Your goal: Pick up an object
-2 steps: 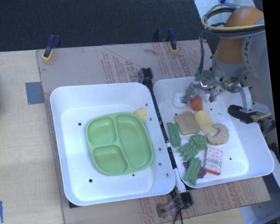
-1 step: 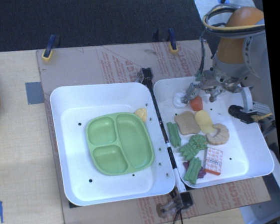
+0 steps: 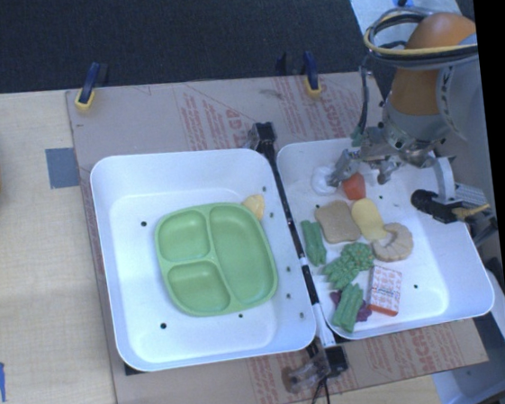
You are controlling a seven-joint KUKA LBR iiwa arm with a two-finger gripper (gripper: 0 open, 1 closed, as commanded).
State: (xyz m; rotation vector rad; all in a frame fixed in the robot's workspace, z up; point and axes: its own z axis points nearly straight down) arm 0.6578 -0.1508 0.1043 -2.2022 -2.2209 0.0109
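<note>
Gripper low over right bin's far end, fingers' state I cannot tell, small red tomato-like toy just below them, piled toy food nearer camera.

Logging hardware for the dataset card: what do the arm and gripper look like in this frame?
The grey KUKA arm has a rounded orange band above the wrist, with looped black and yellowish cables around it. Below sits a metallic grey wrist block ending in the small two-finger gripper. A black box-like attachment with an orange tip juts from the arm's side.
</note>
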